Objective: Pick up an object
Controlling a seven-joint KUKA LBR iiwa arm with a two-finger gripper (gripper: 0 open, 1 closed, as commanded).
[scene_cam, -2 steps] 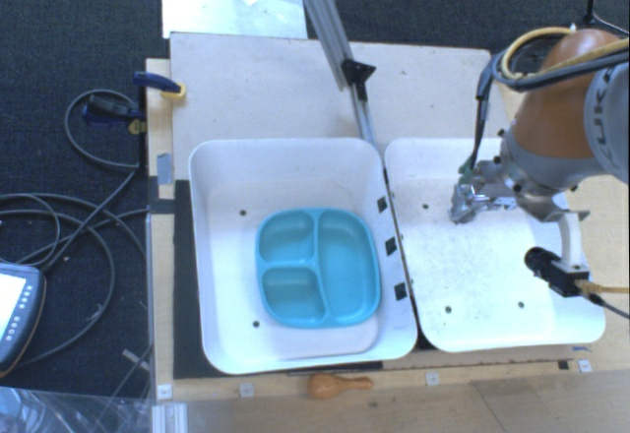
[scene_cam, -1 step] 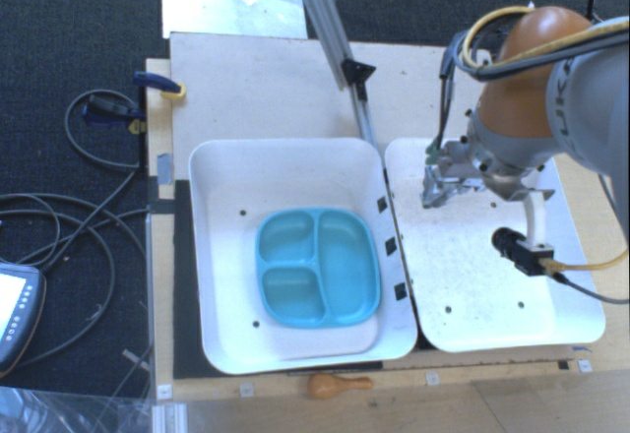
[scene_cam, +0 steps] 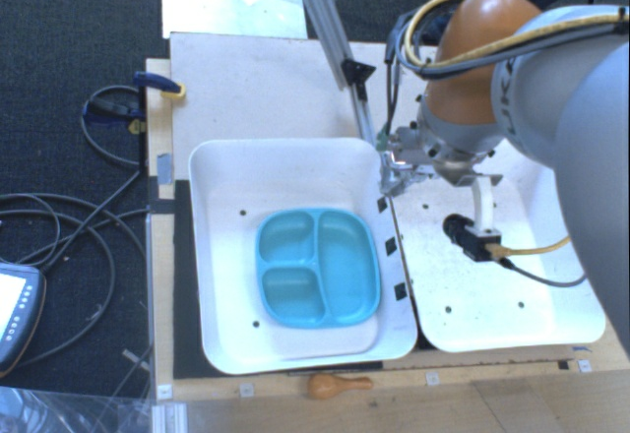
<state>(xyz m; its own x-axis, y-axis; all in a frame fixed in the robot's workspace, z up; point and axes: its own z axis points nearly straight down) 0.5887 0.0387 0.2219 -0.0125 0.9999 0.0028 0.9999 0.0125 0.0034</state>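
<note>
A light blue divided plate (scene_cam: 318,267) lies flat in the left white bin (scene_cam: 221,185), toward its front right. The grey arm with its orange band (scene_cam: 479,47) reaches in from the right and hangs over the back left corner of the right white bin (scene_cam: 512,313). My gripper (scene_cam: 394,168) points down beside the wall between the two bins, behind and to the right of the plate. The wrist hides most of it, and I see nothing held in it.
A small tan wooden object (scene_cam: 340,384) lies on the bench in front of the bins. A slanted metal pole (scene_cam: 325,13) crosses the back of the bench. A blue clamp (scene_cam: 157,84) and cables (scene_cam: 69,224) sit at the left edge. A black fitting with a yellow cable (scene_cam: 471,236) hangs over the right bin.
</note>
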